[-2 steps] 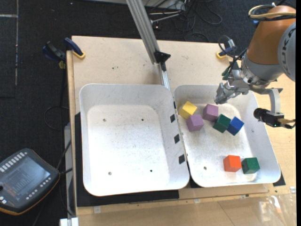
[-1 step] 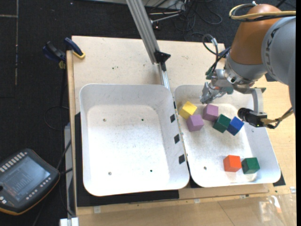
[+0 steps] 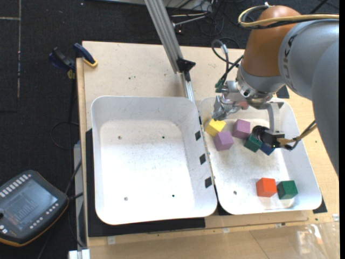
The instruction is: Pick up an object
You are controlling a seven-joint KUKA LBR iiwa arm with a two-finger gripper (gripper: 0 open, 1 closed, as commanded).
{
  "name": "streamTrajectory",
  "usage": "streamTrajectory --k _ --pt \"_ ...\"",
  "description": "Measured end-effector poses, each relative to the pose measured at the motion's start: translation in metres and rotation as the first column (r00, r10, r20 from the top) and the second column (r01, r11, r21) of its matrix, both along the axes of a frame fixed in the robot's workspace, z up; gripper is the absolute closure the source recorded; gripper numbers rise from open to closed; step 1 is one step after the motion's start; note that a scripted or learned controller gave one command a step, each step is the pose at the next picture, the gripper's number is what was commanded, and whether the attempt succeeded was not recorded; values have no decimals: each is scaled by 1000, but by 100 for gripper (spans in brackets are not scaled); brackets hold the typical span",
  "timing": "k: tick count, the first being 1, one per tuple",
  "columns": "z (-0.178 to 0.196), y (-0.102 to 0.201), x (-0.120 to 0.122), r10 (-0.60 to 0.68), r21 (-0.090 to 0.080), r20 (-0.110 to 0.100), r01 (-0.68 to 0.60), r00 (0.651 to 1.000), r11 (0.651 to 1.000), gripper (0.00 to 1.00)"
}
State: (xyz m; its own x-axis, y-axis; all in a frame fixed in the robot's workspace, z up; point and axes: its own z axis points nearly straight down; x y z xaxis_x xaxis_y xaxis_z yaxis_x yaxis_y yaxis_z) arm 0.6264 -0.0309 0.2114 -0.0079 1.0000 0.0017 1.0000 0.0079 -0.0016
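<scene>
Reaching from right, claw (image 3: 222,111) above yellow cube (image 3: 215,127) (near).

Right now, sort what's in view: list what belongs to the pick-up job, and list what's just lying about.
Job:
gripper, above the yellow block
yellow block
two purple blocks
dark green block
blue block
orange block
green block
right bin holding them

Lying about:
left bin
teach pendant
blue and yellow clamp

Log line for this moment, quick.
stage: approach | gripper over yellow cube, right bin | nothing seen held | left bin untouched
</scene>
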Motion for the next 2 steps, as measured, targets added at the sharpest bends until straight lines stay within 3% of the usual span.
streamTrajectory --k 1,2 --pt "-5 50 -11 0 0 -1 0 1000 1000 100" --pt "14 107 -21 1 1 4 -1 1000 1000 100"
